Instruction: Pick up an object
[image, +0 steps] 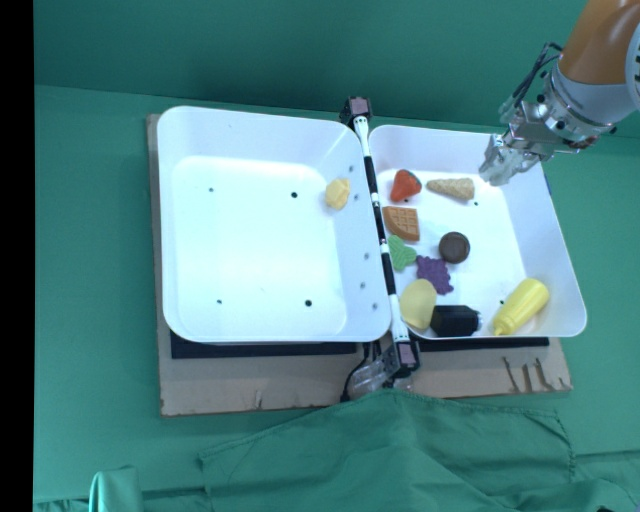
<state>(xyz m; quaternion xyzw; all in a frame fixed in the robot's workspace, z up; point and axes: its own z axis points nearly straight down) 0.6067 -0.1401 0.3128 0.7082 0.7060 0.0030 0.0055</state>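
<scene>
My gripper (496, 172) hangs over the far right part of the right bin (548, 262), just right of a tan cone-shaped toy (451, 187). Nothing shows between its fingers. The right bin holds several toys: a red strawberry (405, 185), an orange waffle (402, 222), a green piece (400, 252), a brown round piece (454, 246), purple grapes (434, 273), a pale yellow pear-shaped toy (418, 303), a black block (455, 320) and a yellow bottle (521, 306). A small yellow toy (338, 193) lies in the left bin (200, 150) near its right wall.
A black and white divider bar (377, 230) runs between the two bins. Both bins sit on a brown cardboard sheet (250, 395) on green cloth. Folded green fabric (400, 455) lies in front of the cardboard.
</scene>
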